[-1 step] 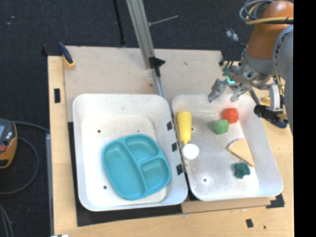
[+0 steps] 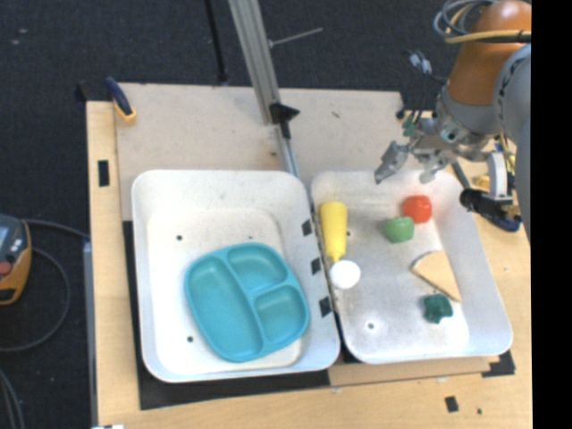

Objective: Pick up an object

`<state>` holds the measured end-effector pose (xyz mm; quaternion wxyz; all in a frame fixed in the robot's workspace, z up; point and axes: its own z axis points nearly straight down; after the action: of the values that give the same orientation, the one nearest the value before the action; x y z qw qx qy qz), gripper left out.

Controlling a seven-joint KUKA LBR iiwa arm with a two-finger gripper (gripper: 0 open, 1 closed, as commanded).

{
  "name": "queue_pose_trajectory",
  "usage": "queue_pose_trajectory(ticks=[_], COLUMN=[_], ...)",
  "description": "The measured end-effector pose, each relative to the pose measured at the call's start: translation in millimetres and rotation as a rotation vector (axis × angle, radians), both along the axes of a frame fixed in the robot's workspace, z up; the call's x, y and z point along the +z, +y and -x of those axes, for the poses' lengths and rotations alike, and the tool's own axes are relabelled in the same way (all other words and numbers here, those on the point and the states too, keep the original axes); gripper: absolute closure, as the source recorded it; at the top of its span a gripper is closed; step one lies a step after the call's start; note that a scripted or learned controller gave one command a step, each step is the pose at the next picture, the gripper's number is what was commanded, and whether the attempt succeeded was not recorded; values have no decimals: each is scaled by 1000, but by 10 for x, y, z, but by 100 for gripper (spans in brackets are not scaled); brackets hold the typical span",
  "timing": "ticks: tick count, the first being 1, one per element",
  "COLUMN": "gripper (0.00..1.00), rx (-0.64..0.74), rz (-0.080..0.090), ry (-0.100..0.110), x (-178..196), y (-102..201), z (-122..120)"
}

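Just below the spread, empty pincer [image 2: 407, 166], a red ball [image 2: 416, 208] in the right bin [image 2: 478, 266], apart from its fingers.

A dark speckled floor [image 2: 107, 25] is seen around a pale wooden bench [image 2: 179, 123]. An aluminium post [image 2: 255, 52] is mounted at the bench's far edge. Black cables [image 2: 49, 275] are laid across the floor at the left, beside an orange-edged device [image 2: 11, 256].
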<state>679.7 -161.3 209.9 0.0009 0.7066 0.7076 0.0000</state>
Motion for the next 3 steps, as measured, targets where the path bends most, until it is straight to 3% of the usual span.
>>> queue_pose_trajectory(ticks=[2, 3], gripper=[0, 0], rx=[-1, 0], rz=[0, 1], ry=[4, 1], x=[-1039, -1081], y=[-65, -75], z=[-5, -10])
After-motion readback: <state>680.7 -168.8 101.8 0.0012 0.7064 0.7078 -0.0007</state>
